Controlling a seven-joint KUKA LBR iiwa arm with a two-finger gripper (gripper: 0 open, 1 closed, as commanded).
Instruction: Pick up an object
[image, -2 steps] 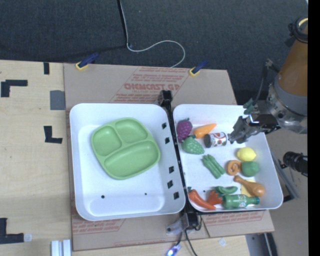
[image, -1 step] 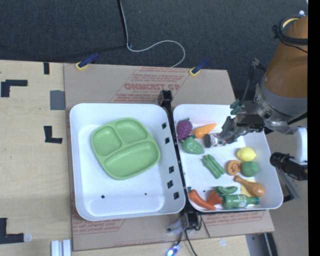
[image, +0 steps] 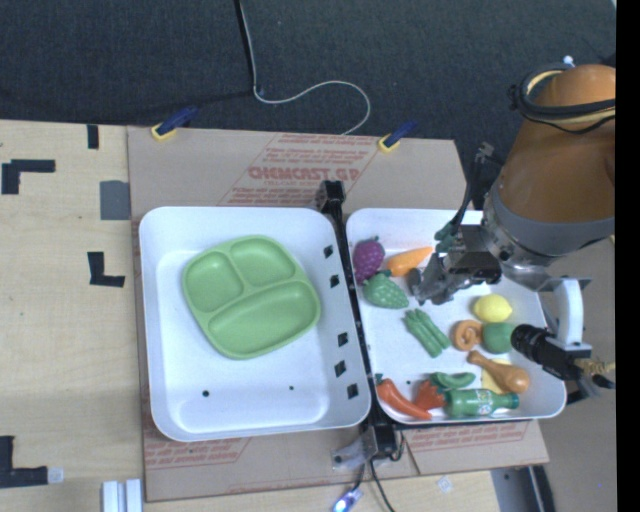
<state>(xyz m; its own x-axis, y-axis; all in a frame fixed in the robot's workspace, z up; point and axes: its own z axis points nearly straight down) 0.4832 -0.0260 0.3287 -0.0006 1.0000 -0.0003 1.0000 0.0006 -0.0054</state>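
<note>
The right bin (image: 385, 225) holds several toy foods: purple grapes (image: 368, 256), an orange carrot (image: 408, 263), a green leafy vegetable (image: 385, 292), green beans (image: 427, 331), a yellow lemon (image: 492, 307), an orange ring (image: 466, 335), a chicken leg (image: 500, 371), a green bottle (image: 478, 403) and red peppers (image: 405, 397). My gripper (image: 430, 285) hangs low over the bin's upper middle, just right of the leafy vegetable and below the carrot. Nothing shows held between its dark fingers.
The left bin (image: 165, 240) carries a green divided plate (image: 252, 295). A black divider (image: 345, 300) runs between the two bins. The arm's grey and orange body (image: 560, 160) overhangs the right bin's far right side. Cardboard lies under both bins.
</note>
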